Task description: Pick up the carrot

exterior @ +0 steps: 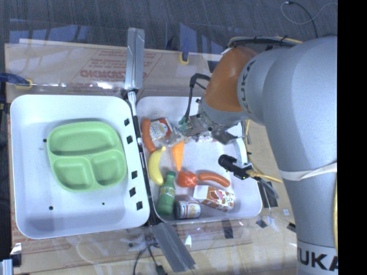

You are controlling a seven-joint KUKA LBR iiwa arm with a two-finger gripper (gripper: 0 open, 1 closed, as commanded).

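Orange carrot (pixel 178 155) lengthwise up-down in the right bin (pixel 248 211), tip seemingly downward.

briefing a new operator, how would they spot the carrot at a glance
Look in the right bin, near its middle just below the end effector. The carrot lies beside the yellow banana; it is the only plain orange, tapered piece there.

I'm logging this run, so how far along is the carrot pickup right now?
Done: the arm has reached over the right bin, with its end effector just above the carrot. In hand: nothing I can confirm; the carrot lies in the bin between the banana and the hot dog. Left: grasping and lifting it.
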